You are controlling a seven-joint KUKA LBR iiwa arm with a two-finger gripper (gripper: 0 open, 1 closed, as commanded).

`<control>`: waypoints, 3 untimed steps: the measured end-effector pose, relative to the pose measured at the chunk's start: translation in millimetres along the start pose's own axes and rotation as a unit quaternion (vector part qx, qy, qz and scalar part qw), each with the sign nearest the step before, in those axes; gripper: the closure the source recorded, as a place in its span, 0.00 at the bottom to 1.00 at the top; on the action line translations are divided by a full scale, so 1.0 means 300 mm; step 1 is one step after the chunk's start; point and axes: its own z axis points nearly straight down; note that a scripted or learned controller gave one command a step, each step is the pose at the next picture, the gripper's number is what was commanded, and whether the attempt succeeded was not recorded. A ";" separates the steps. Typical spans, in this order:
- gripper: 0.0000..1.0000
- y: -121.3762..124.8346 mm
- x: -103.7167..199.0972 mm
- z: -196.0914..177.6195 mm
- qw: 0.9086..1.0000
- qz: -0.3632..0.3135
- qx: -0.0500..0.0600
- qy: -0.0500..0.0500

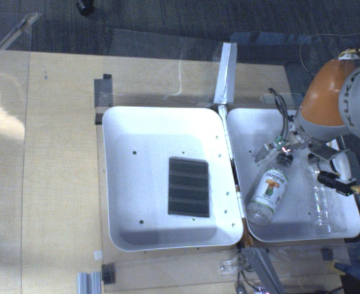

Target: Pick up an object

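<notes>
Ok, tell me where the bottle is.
The bottle lies tilted in the right bin, near its left wall, just below the tool.

The left bin (124, 164) lies open around its dark ridged pad (189, 187); a bottle (269, 193) crowds the right bin (247, 127).

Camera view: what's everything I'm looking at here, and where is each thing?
bench: one, light wood, under both bins
bins: two, white, side by side; left bin, right bin
ridged pad: one, dark grey, flat in the left bin
bottle: one, clear with a white, green and orange label, lying in the right bin near its left wall
arm: one, grey with an orange band, reaching in from the right over the right bin
claw: one, dark, just above the bottle's upper end
</notes>
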 end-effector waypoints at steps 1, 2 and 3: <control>1.00 0.011 -0.001 -0.043 1.000 -0.001 -0.004 -0.002; 0.00 0.011 -0.001 -0.043 1.000 -0.001 -0.004 -0.002; 0.00 -0.347 -0.080 -0.052 1.000 0.018 0.001 0.004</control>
